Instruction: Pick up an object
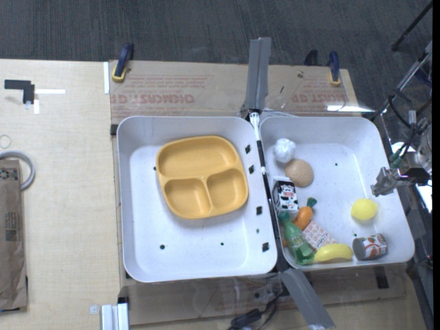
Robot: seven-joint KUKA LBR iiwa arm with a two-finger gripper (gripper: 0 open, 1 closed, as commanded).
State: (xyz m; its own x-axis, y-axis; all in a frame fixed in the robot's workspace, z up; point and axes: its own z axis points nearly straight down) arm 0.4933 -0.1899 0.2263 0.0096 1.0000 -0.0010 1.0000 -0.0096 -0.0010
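Yellow banana [333, 253] lies at the near edge of the right bin [392, 184], a can [370, 247] beside it, a green bottle [295, 242] and carrot [303, 216] to the left. Farther back sit a lemon [364, 210], a brown egg [299, 172] and crumpled white paper [284, 148]. My gripper [385, 183] hangs over the bin's right rim; I cannot tell its state.

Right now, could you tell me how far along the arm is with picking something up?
Nothing looks picked yet. The lemon, can, banana, carrot and the other items all lie in the right bin. The yellow divided plate sits in the left bin. The hand is at the right bin's right rim, apart from every item. Reaching, grasping and lifting remain.
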